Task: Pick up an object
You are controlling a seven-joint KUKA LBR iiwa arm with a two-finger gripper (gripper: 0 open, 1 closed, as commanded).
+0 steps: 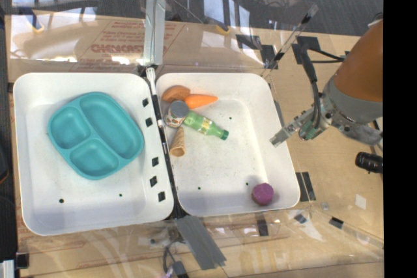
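The right bin (260,107) holds a cluster at its far left: a brown roll (174,93), an orange carrot (201,101), a green bottle (206,125) lying on its side, a small grey round piece (176,114) and a tan cone (177,142). A purple ball (262,193) sits alone near the bin's front right corner. My gripper (290,132) hangs just outside the right bin's right wall, above the bench, well apart from every object. Nothing shows in its grasp.
A teal divided plate (96,133) lies in the left bin (32,192). A metal divider (155,36) stands behind the seam between the bins. Black cables (309,68) run across the bench at the right, near the arm.
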